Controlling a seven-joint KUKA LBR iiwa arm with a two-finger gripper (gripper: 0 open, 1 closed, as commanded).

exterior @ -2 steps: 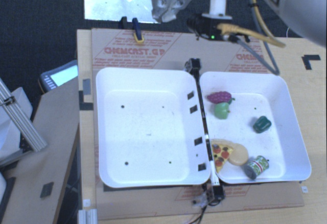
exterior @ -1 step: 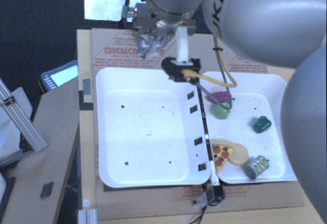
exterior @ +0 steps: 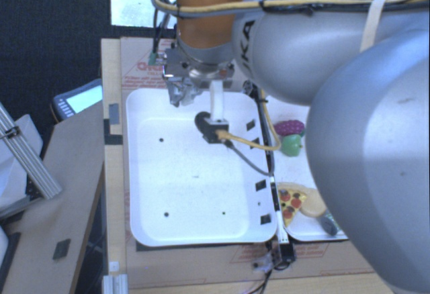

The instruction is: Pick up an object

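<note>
Arm reaches in from the right; gripper point(exterior: 195, 94) hangs over the far edge of the left bin point(exterior: 154, 219). Whether it grips anything: cannot tell, no object seen in it. Nearest candidates lie in the right bin point(exterior: 316, 235): raspberry toy point(exterior: 289, 127), green fruit point(exterior: 292, 145), pizza slice toy point(exterior: 293, 200). All sit right of the gripper and nearer the camera, across the divider.

A purple bunch of toy grapes point(exterior: 289, 127) lies in the right bin, touching a green round fruit point(exterior: 291, 145) just below it. Nearer the front lies a toy pizza slice point(exterior: 293, 201), partly hidden by the arm.
</note>
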